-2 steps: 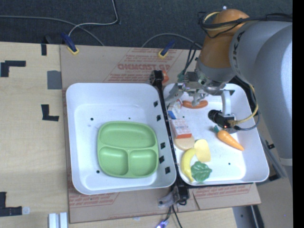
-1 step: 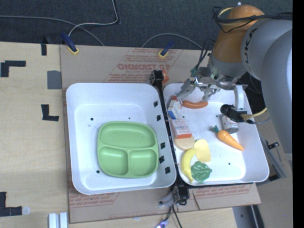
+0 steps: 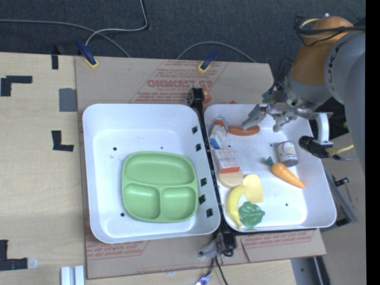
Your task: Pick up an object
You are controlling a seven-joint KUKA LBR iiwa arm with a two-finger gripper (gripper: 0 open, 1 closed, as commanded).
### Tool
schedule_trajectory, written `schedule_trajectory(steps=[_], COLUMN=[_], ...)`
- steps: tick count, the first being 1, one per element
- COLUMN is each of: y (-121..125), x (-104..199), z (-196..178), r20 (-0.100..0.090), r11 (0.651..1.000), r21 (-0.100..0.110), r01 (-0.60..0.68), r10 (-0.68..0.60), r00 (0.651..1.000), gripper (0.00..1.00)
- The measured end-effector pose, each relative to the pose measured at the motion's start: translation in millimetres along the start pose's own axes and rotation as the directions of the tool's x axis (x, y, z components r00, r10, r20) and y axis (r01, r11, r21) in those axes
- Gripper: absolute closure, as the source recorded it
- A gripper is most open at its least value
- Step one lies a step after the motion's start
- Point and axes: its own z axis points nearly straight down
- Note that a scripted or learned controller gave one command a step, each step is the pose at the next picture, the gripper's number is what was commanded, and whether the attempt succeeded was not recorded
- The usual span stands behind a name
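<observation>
My gripper (image 3: 266, 120) hangs over the back of the right bin (image 3: 314, 215), fingers spread and open with nothing between them. Its left finger (image 3: 253, 116) sits just above a red sausage (image 3: 243, 130) lying on the bin floor. Below the gripper are a small silver can (image 3: 288, 153) and an orange carrot (image 3: 288, 175). Along the bin's left side lie a small bottle (image 3: 217, 132), a red-and-white packet (image 3: 224, 157) and a piece of bread (image 3: 230, 176). At the front are a banana (image 3: 233, 202), a pale yellow piece (image 3: 253, 187) and a green leafy toy (image 3: 252, 214).
The left bin (image 3: 101, 159) holds a green divided plate (image 3: 159, 186). The grey arm with its orange band (image 3: 314, 55) comes in from the upper right. Both bins rest on cardboard (image 3: 160, 79), with cables and clips behind.
</observation>
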Motion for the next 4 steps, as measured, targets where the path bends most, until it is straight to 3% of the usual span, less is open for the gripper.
schedule_trajectory(steps=[1, 2, 3, 4], y=[-8, 11, 22, 1], x=[52, 42, 55, 35], z=[8, 59, 80, 79], r20=[-0.002, 0.004, -0.001, 0.000], r11=[1.000, 1.000, 1.000, 1.000], r21=[0.000, -0.005, 0.000, -0.005], r01=[0.003, -0.001, 0.000, 0.001], r10=[-0.003, 0.001, 0.000, -0.001], r00=[1.000, 1.000, 1.000, 1.000], gripper=[0.00, 0.00, 0.00, 0.00])
